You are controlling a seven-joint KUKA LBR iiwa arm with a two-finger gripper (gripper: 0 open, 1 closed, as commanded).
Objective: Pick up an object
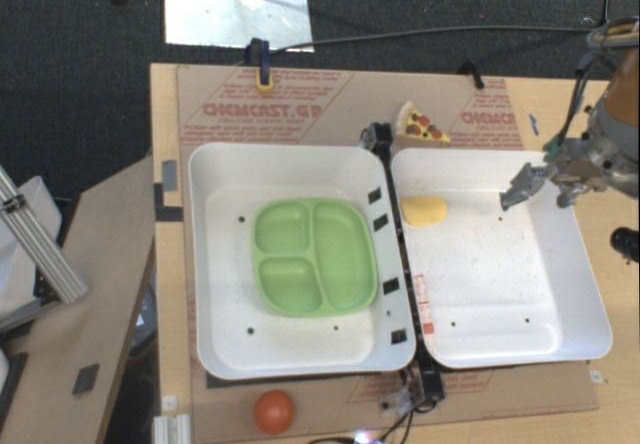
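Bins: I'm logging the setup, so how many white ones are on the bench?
2: the left bin holds a green tray; the right bin holds a yellow piece.

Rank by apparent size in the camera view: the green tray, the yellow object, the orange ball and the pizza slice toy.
1. green tray, clearly largest.
2-4. yellow object, orange ball and pizza slice toy look too similar to rank.

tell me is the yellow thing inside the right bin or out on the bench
Inside. The yellow object lies on the floor of the right bin, near its upper left corner, within the white walls.
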